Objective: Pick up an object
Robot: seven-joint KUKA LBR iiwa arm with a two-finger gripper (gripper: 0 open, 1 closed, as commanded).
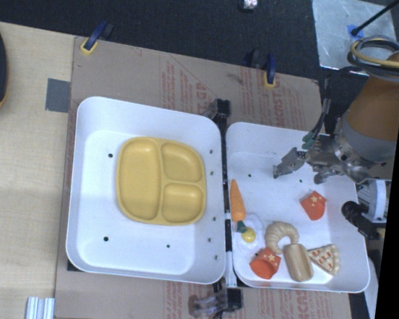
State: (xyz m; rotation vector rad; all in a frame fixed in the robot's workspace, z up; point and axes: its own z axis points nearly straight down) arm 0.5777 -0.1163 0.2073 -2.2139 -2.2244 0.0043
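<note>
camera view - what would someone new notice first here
The yellow divided plate stands out, sitting alone in the left white bin. Next comes the cluster of toy food along the near side of the right white bin: a carrot, a croissant, a pizza slice. The gripper hangs over that bin's far part, holding nothing.

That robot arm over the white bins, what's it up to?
The gripper hangs above the right bin, holding nothing yet. Toy food lies below it: a carrot, a red piece, a croissant, a hot dog and a pizza slice. The left bin holds a yellow divided plate.
</note>
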